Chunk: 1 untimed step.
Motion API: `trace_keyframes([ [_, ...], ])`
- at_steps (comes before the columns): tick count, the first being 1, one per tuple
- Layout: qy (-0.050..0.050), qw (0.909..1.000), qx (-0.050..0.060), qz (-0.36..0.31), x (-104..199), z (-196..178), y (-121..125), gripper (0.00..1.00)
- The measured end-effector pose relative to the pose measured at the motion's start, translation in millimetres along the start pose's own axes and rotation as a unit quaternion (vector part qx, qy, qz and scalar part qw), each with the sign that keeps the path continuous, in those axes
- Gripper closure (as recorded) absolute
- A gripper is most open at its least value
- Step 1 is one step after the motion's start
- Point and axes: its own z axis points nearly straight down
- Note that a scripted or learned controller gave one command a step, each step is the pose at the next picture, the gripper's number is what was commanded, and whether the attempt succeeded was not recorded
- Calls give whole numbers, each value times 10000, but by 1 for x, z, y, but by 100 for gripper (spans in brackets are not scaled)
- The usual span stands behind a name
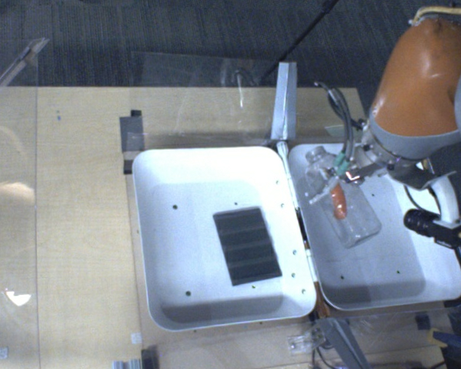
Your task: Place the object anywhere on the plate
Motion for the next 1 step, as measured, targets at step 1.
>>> trace_keyframes([
  [1, 4, 9989, 41, 477, -6, -50, 45, 100],
])
